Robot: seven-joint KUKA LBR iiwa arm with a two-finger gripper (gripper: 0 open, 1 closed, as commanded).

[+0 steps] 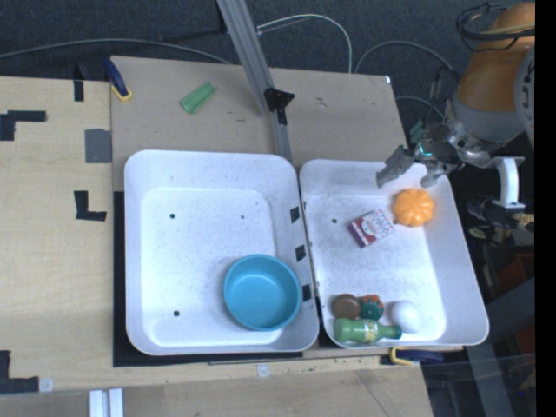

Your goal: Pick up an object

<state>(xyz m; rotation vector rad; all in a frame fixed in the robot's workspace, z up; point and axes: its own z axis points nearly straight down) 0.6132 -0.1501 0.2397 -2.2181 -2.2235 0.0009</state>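
The gripper (412,169) is hovering with fingers spread wide, gripping nothing, over the right bin's (456,268) far edge. An orange ball (413,207), possibly a small pumpkin, is lying just beneath it.

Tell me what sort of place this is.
Probably a robotics lab bench for grasping trials: two white bins side by side, toy items like an orange pumpkin, and a pincer above them.

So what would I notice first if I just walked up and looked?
Probably the big blue bowl, sitting in the left bin near its front right corner. Then the small orange pumpkin in the right bin, with the robot's gripper open just above it. A cluster of small toys sits at that bin's front edge.
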